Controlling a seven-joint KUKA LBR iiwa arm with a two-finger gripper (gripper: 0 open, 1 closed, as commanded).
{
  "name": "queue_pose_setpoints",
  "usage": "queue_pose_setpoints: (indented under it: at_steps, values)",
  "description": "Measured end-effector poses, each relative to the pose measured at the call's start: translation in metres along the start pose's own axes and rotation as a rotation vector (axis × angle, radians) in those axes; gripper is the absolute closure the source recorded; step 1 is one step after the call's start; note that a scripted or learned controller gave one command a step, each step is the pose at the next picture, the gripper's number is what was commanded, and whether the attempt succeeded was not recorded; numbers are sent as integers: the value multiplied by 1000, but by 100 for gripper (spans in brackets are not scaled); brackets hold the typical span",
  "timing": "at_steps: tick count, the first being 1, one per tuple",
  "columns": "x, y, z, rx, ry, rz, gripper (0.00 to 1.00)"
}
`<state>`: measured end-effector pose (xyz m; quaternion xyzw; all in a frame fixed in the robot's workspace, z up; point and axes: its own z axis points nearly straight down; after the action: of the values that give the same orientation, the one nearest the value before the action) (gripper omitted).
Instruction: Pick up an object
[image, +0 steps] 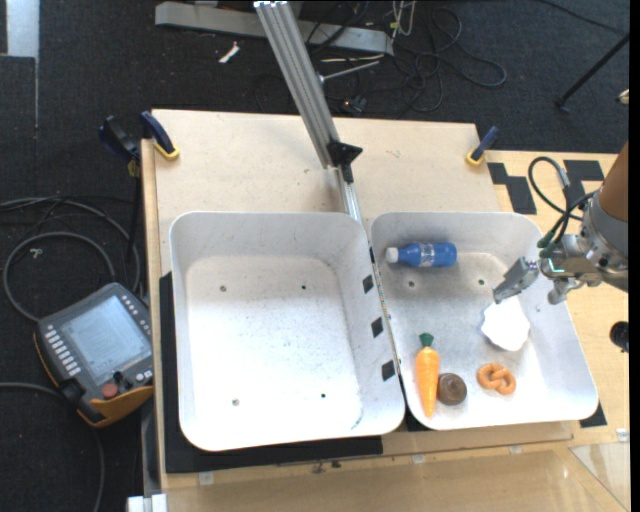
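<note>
The right bin (560, 400) holds several items. A blue bottle (423, 255) lies on its side near the back wall. An orange carrot (427, 376) lies at the front left, with a brown ball (452, 389) touching it. To their right is an orange pretzel (496, 379), and behind that a white lump (506, 326). My gripper (537, 284) hangs over the bin's right side, just above and behind the white lump. It is open, with nothing between its fingers (516, 279).
The left bin (200, 240) adjoins the right one along a shared ridge. A slanted metal rail (305, 90) runs from the back down to that ridge. Clamps sit at the bench's back corners, and a teach pendant (95, 345) lies on the floor to the left.
</note>
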<state>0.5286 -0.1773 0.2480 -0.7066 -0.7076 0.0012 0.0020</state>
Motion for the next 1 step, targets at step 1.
queue_pose_setpoints:
  at_steps: [1]
  values:
    - [0,1,-2,-4,-1,1,0]
